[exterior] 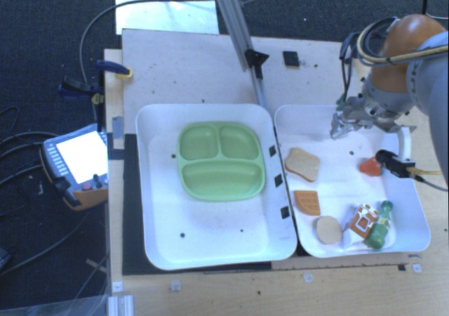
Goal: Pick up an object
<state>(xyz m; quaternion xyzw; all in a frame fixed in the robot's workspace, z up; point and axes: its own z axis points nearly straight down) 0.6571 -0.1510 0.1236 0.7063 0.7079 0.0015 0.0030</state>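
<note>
On dark carpet (42, 12), a wooden bench (189, 62) bears two white bins (210, 237).

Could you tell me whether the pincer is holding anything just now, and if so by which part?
Nothing is held: the pincer hangs over bare floor of the right bin, apart from the bread slice.

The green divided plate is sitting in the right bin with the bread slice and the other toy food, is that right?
Not quite. The camera view shows the green divided plate in the left bin, on its own. The bread slice and the other toy food lie in the right bin, where the gripper is.
</note>
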